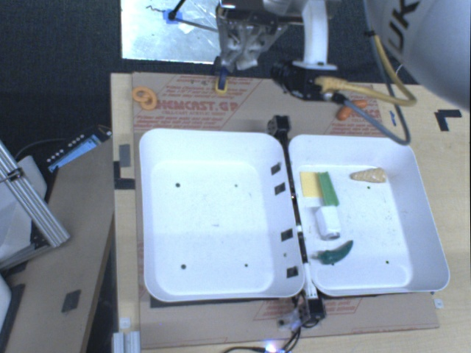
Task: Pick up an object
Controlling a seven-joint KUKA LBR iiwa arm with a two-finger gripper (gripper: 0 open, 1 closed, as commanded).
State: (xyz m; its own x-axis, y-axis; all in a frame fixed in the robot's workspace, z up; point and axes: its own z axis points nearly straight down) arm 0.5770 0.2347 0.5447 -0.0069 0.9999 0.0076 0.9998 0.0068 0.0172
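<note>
My tool point(234, 59) above tabletop point(199, 103) behind left bin point(158, 147), fingers' state: cannot tell. Right bin point(423, 219) holds yellow-green sponge point(317, 187), white bottle point(328, 222), green pepper point(335, 253), beige shell point(368, 175).

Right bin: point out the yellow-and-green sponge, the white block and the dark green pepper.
yellow-and-green sponge point(318, 187), camera view, on its middle seam.
white block point(328, 222), camera view, on its top face.
dark green pepper point(335, 253), camera view, on its curved body.
</note>
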